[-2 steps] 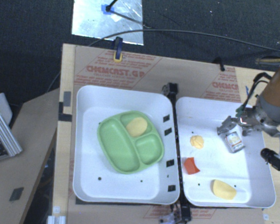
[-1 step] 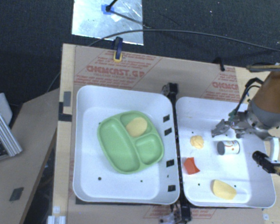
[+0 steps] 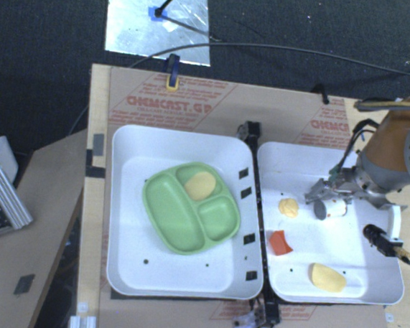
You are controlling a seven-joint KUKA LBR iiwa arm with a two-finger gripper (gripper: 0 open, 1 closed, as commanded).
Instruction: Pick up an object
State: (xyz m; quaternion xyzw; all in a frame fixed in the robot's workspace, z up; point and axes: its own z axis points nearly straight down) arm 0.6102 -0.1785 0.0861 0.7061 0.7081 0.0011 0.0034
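In the right bin (image 3: 366, 287) lie a small yellow lump (image 3: 288, 207), a red piece (image 3: 279, 242) and a larger yellow piece (image 3: 327, 277). My gripper (image 3: 318, 204) hangs low over this bin, just right of the small yellow lump, its dark fingers pointing left. A small white object (image 3: 338, 207) sits right behind the fingertips; I cannot tell whether it is part of the gripper or a loose thing. In the left bin (image 3: 131, 261), a green divided plate (image 3: 190, 209) carries a yellow item (image 3: 201, 186) in its upper compartment.
The grey arm with its orange band (image 3: 395, 142) comes in from the right above the right bin's far side. A black clip (image 3: 379, 240) juts over that bin's right rim. A black divider (image 3: 255, 222) runs between the bins. Cardboard lies under both.
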